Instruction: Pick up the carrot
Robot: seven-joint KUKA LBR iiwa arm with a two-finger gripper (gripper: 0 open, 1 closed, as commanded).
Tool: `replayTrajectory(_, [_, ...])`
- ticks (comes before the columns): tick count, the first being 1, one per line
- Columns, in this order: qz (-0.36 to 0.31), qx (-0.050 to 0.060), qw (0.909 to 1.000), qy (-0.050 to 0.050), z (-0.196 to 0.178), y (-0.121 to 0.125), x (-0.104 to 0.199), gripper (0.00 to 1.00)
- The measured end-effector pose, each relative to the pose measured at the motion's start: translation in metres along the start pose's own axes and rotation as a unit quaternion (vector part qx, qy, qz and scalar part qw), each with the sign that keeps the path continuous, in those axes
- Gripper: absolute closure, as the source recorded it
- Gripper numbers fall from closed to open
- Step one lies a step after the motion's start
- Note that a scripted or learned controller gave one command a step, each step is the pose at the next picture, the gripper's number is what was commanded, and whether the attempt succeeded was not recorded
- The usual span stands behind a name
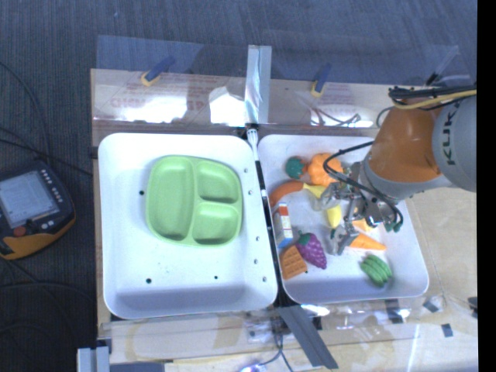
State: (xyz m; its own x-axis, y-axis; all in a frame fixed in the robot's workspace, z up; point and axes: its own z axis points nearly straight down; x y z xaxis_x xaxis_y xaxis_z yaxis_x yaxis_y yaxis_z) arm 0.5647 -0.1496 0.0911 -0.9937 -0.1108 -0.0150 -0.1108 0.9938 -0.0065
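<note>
The arm reaches down into the right bin (415, 273), gripper (345, 235) spread open beside the carrot (364, 243).

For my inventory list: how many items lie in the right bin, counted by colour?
Orange: 4: carrot, round fruit, curved piece, ridged piece
Green: 2: round one, bumpy one
Purple: 1: grapes
Yellow: 1: piece
White: 1: bottle
Total: 9

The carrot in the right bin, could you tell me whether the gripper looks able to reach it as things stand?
Probably yes: the gripper hangs right at the carrot, whose orange body lies bare on the bin floor. The green vegetable lies apart from it.
</note>
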Motion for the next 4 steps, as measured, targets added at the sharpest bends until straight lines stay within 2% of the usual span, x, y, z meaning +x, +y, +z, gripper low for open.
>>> replayTrajectory(1, [-0.139, -0.001, 0.9903, 0.0, 0.0, -0.058, 0.031, 0.0])
replayTrajectory(2, [-0.139, 0.001, 0.9903, -0.001, -0.012, -0.058, 0.029, 1.0])
replayTrajectory(3, [-0.244, -0.001, 0.9699, 0.001, -0.149, -0.071, 0.035, 1.0])
replayTrajectory(4, [-0.252, -0.009, 0.9676, 0.009, -0.044, -0.063, 0.08, 1.0])
